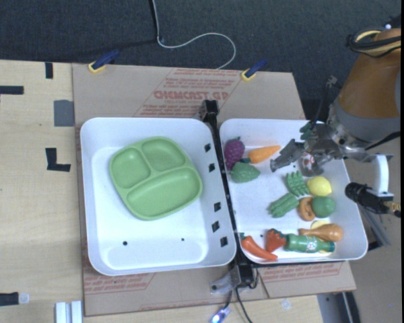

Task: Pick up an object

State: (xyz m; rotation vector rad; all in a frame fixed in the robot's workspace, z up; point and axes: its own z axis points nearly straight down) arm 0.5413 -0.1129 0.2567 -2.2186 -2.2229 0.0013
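The right bin (350, 180) holds several toy foods. Purple grapes (234, 148), an orange carrot (264, 154) and a green leafy piece (244, 173) lie at its left. A yellow lemon (319, 186), a green lime (324, 206) and green bean pods (285, 202) lie in the middle. My gripper (301, 157) hangs over the bin's upper middle, just right of the carrot and above the lemon. Its fingers (284, 159) are spread open with nothing between them.
A green divided plate (156, 177) lies in the left bin (101, 247). Along the right bin's front edge lie a red chili (256, 249), a red pepper (275, 239), a green cucumber (308, 244) and a yellow squash (326, 232). A cable (188, 42) runs behind the bins.
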